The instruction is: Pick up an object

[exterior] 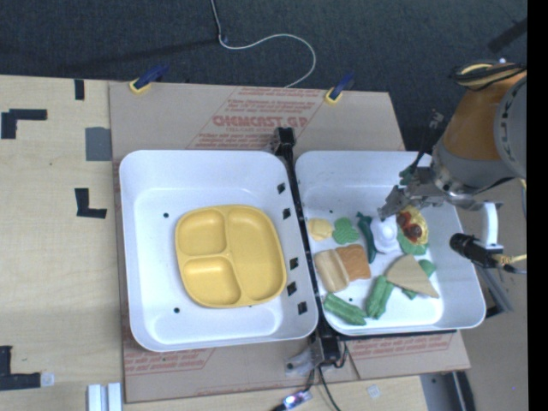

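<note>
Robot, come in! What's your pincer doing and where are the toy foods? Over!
Pincer low over right bin, grip unclear. Toy foods heaped below: bread, sandwich wedge, green pods. Yellow divided plate in left bin. Path clear.

Two white bins (137,229) sit mid-frame. The left one holds a yellow divided plate (229,255); the right holds green vegetables (345,308), tan bread (342,265), a beige wedge (411,276). My arm (479,127) is grey and orange.
</note>
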